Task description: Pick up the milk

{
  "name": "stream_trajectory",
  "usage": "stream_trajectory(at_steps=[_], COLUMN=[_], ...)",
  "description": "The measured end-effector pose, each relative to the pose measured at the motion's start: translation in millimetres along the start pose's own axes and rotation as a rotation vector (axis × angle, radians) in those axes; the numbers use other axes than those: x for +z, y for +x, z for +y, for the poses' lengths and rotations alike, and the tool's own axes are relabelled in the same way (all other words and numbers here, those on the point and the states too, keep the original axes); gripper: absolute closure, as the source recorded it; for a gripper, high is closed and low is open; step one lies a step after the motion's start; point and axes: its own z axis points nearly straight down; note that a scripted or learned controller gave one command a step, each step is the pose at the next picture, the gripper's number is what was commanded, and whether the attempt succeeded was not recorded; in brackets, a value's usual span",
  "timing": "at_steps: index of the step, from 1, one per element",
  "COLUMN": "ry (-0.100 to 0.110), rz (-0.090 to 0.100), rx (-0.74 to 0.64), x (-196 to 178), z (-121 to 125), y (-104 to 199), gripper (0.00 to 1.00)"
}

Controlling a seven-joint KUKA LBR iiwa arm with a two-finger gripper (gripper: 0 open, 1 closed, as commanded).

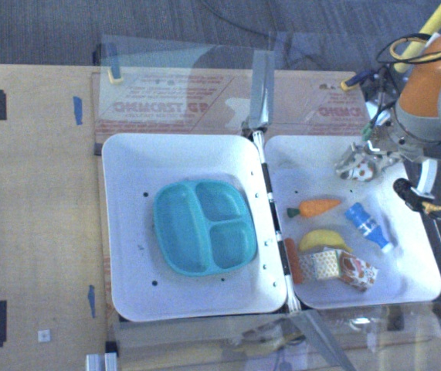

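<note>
- Camera view, nearest edge first: the milk point(357, 270), a small patterned carton, lies tipped on its side at the near rim of the right bin point(425, 284), touching a second small carton point(320, 265) on its left.
- Just behind those two sits a banana point(322, 240), with a blue bottle point(368, 226) off to its right and a carrot point(319, 206) farther back.
- To do this step well, I judge the descent should come straight down over the milk, fingers spanning its narrow sides, clear of the neighbouring carton and banana.
- Crowding is the risk: a skewed approach could nudge the neighbour or pinch both.
- Across the divider, a teal divided plate point(205, 226) rests in the left bin point(127, 161).
- Farthest back, the gripper point(363, 165) hovers over the far right corner, well apart from the milk, wrist pointing down; whether it is apart or together I cannot tell.
</note>
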Motion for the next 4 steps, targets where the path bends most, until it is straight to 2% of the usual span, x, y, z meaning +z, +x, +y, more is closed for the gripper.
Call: stream_trajectory(at_steps=[1, 2, 3, 4], ry=[-0.002, -0.015, -0.015, -0.015], rz=[-0.006, -0.014, -0.011, -0.014], rx=[-0.089, 0.076, 0.039, 0.016], x=[8, -77, 1, -89], z=[1, -1, -11, -1], y=[6, 35, 5, 21], gripper=[0.0, 0.0, 0.0, 0.0])
